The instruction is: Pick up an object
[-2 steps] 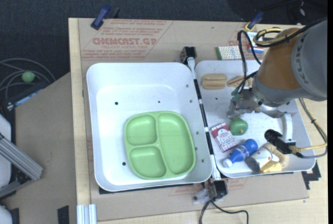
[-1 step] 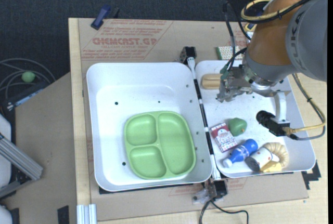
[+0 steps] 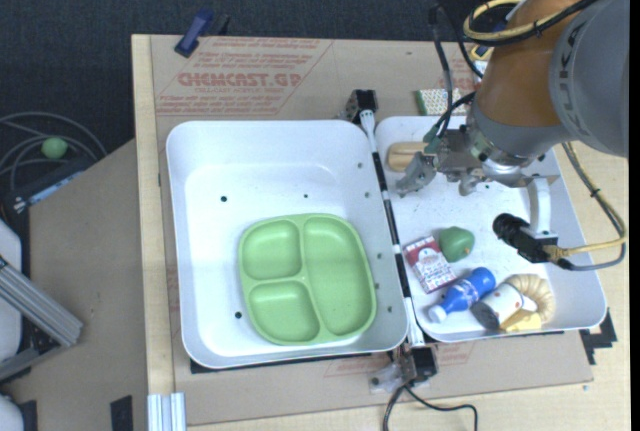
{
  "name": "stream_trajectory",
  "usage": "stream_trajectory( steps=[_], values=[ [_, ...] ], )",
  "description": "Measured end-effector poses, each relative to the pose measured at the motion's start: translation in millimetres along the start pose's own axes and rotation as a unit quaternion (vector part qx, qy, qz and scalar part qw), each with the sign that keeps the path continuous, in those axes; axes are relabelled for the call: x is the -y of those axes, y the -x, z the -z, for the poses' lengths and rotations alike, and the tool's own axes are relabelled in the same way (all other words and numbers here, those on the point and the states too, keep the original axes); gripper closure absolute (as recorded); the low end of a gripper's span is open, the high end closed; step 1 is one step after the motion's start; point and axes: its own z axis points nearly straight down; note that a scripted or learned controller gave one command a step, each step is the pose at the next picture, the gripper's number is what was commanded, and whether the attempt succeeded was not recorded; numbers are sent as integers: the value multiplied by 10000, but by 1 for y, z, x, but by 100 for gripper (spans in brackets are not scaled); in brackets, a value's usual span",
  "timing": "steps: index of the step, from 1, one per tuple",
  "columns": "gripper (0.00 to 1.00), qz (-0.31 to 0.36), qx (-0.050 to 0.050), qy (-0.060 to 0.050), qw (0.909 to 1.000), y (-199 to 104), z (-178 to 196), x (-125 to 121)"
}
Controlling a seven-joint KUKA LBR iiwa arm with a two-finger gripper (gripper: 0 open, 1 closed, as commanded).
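Blue bottle [image 3: 464,294] and bagel-like ring [image 3: 530,297] crowd the right bin's [image 3: 590,294] near edge; tool [image 3: 440,174] hovers above its bare far half, fingers spread, holding nothing, beside a wooden peg [image 3: 402,157].

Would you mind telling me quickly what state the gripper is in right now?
Gripper: over the right bin; open or shut cannot be told, and nothing visibly held.
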Motion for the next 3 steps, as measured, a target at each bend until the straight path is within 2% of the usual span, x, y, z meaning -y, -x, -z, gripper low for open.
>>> stream_trajectory(
  steps=[1,2,3],
  values=[
    [0,-10,6,-13,10000,57,-100,11],
    [0,-6,0,-8,10000,56,-100,52],
    [100,-10,3,7,10000,56,-90,51]
  ],
)
